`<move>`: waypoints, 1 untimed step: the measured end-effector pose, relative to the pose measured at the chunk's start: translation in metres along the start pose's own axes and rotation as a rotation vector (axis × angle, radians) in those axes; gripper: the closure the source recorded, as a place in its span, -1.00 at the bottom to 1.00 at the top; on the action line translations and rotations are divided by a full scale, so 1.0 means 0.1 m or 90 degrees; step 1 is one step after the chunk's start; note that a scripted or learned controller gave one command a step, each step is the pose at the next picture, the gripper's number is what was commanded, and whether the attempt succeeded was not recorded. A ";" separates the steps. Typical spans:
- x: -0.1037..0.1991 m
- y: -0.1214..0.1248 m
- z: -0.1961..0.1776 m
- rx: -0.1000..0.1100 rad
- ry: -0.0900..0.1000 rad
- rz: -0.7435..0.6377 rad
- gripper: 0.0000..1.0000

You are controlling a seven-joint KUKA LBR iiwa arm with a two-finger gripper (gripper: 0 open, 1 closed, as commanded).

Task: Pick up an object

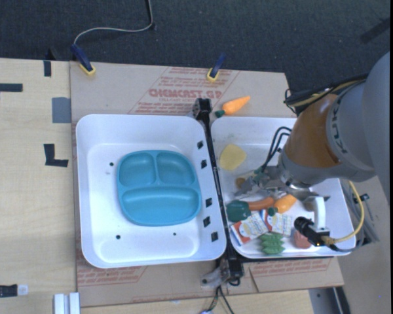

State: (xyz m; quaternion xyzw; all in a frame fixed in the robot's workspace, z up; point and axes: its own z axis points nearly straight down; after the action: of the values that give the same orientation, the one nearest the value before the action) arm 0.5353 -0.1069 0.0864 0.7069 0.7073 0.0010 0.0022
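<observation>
- Here the gripper (259, 183) is seen low in the right bin (249, 126), among the toys; whether it is open or shut cannot be told.
- An orange carrot piece (283, 203) and a dark green item (237, 210) lie just below it, a yellow wedge (232, 156) above it to the left.
- A divided blue plate (160, 187) is held by the left bin (92, 136).
- Another carrot (234, 104) rests on the cardboard beyond the bins.

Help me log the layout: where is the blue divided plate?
The blue divided plate lies in the middle of the left bin, across the divider from the yellow piece.
</observation>
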 end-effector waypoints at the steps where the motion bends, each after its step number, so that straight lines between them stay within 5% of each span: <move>1: 0.13 0.50 -0.08 0.003 0.001 0.000 -1.00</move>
State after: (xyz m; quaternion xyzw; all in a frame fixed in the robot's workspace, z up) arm 0.5857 -0.0938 0.0944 0.7067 0.7076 -0.0002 -0.0004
